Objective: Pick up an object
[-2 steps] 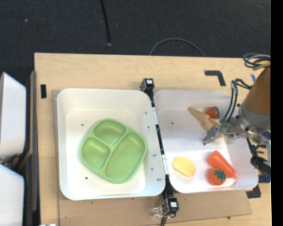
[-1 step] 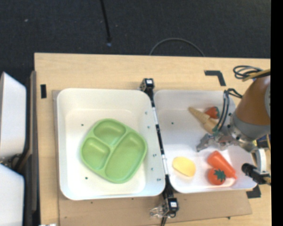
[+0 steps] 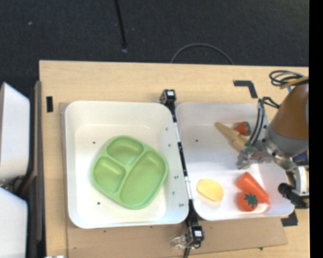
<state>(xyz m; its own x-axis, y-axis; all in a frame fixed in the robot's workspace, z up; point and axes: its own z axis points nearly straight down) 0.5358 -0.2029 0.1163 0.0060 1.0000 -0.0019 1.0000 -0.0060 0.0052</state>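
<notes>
Fingers [image 3: 248, 159] sit low in the right bin [image 3: 204, 123], dark metal at the end of the grey wrist, and you cannot tell from this angle whether they are spread or closed; nothing shows between them. You will find them just beside the tan wooden piece [image 3: 231, 135], which lies at their 10 o'clock with a small red object [image 3: 241, 127] touching its far end. At their 6 o'clock, near but apart, lies the orange carrot [image 3: 252, 186], and touching its lower end is the red tomato [image 3: 247, 201] with a green stalk. At 8 o'clock from the fingers, well apart, rests the yellow lemon [image 3: 210, 190] near the bin's lower left corner. The arm [image 3: 292, 123], with its orange band, comes in from 3 o'clock, cables running down to the wrist. In the left bin [image 3: 81, 117], at 9 o'clock and well away, you see a green divided plate [image 3: 130, 171] lying flat. Both bins stand side by side, touching, on the wooden tabletop [image 3: 107, 79].
</notes>
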